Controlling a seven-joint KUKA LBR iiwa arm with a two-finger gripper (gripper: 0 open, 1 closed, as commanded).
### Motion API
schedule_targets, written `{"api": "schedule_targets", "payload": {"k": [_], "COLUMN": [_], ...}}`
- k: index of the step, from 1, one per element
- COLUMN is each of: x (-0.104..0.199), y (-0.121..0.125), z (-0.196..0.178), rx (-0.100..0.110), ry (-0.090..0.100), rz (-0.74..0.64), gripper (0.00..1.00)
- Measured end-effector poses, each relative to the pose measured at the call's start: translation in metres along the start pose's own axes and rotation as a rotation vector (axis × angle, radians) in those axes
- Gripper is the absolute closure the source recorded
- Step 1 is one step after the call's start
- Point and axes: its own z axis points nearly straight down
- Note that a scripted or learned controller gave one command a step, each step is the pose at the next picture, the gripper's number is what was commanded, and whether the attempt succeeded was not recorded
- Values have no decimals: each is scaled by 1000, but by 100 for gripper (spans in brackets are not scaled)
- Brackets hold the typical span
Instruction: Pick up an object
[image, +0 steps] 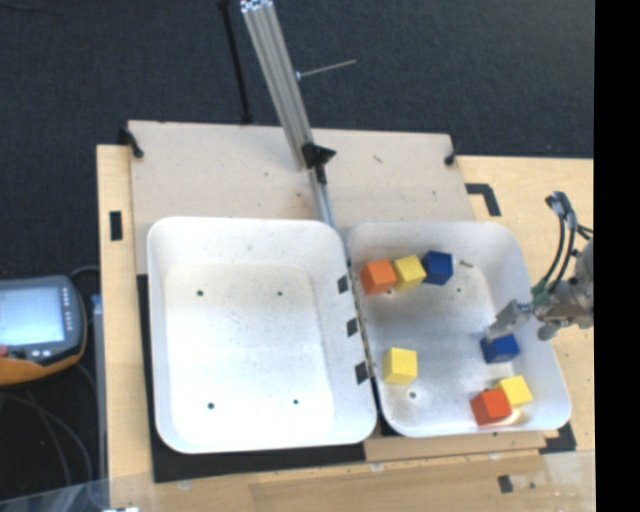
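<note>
The right bin (505, 243) holds several small cubes. Along its far side an orange cube (378, 276), a yellow cube (409, 270) and a blue cube (437, 266) sit in a row. A lone yellow cube (400, 364) lies near the bin's left wall. Toward the right wall rests another blue cube (499, 347), and an orange cube (491, 405) touches a yellow cube (516, 390) at the near right corner. My gripper (514, 320) reaches in over the right rim, just above and behind that blue cube; I see nothing held.
The left bin (250, 330) sits beside the right one. A slanted metal rail (285, 85) crosses the back of the bench. A handheld screen unit (38, 325) lies off the bench's left edge. Cables (560, 235) hang by the arm.
</note>
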Motion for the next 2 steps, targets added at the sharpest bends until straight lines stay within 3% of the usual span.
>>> {"api": "schedule_targets", "payload": {"k": [1, 2], "x": [23, -2], "y": [43, 102], "z": [84, 144], "rx": [8, -3], "ry": [3, -2], "rz": [-9, -8], "gripper": [0, 0]}}
